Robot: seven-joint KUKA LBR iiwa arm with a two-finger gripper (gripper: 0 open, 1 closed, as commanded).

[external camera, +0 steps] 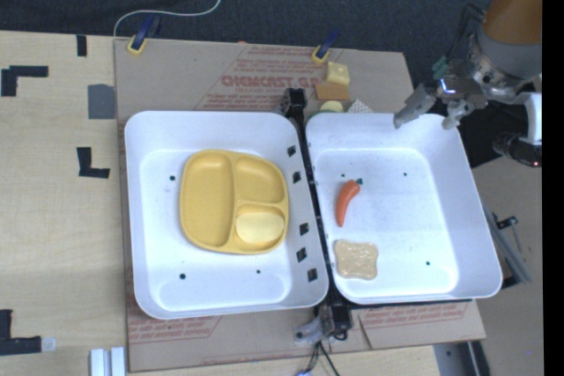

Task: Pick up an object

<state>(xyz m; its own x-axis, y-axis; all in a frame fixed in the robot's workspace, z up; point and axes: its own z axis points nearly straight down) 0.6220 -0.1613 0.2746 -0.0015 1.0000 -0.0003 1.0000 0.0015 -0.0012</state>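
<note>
Camera view shows my gripper (428,112) spread wide and holding nothing over the right bin's (467,189) far rim, while the carrot (347,200) lies down-left of it on that bin's floor, long axis running near to far, and the cardboard reads "CHEMCAST".

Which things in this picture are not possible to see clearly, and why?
- Arm: cut off by the top and right edges of the camera view.
- Small objects behind the bins: too small to identify; one pale round piece is partly hidden by the right bin's rim.
- Gripper: finger state blurred.
</note>
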